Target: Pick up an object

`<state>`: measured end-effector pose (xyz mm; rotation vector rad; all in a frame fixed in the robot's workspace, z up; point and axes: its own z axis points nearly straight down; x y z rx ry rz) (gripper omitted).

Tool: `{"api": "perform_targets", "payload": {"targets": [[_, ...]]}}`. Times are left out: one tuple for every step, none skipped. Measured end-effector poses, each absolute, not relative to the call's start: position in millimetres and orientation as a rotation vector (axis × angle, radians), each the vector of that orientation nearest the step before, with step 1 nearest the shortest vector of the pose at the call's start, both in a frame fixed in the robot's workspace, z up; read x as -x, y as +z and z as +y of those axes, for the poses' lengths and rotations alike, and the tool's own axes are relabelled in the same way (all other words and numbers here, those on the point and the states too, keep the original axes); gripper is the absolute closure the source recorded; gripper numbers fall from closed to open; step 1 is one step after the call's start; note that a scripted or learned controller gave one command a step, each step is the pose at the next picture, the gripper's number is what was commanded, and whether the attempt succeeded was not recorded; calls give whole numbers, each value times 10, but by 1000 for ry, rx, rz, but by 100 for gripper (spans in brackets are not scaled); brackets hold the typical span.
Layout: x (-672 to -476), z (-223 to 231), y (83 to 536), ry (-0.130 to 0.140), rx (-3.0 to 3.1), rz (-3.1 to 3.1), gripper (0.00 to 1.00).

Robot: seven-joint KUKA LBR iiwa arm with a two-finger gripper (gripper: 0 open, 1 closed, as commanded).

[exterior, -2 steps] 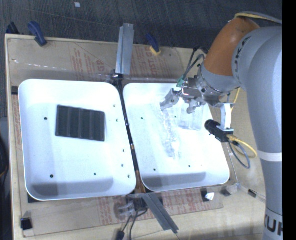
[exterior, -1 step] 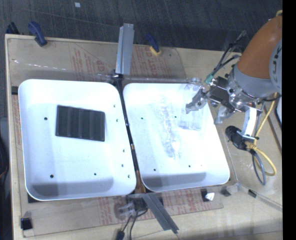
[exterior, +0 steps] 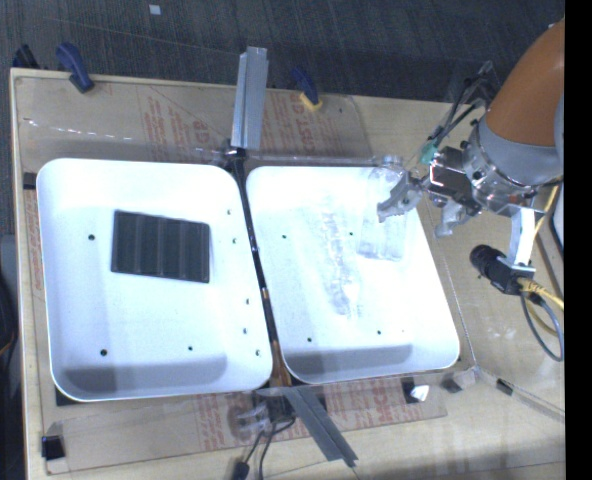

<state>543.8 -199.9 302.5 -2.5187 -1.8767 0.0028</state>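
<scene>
Where the tabletop (exterior: 36, 118) carries two white bins side by side, left bin (exterior: 66, 268) holding a dark ribbed rectangular pad (exterior: 161, 246) lying flat in its upper middle. Right bin (exterior: 306, 358) holding a crumpled clear plastic item (exterior: 338, 258), faint against the white, spread from centre toward the upper right corner. Grey arm (exterior: 521, 138) reaching in from the right, end effector (exterior: 401, 196) above that corner, near the plastic; open or closed, cannot tell.
</scene>
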Motion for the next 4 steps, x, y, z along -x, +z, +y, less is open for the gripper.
{"api": "perform_targets", "payload": {"targets": [[-5226, -1943, 3506, -1, 2451, -1968, 0], [-4971, -1994, 3522, 1, 2423, -1997, 0], [-5409, -1907, 3594, 2, 2577, -1797, 0], [-5212, -2000, 3450, 4, 2507, -1889, 0]]}}
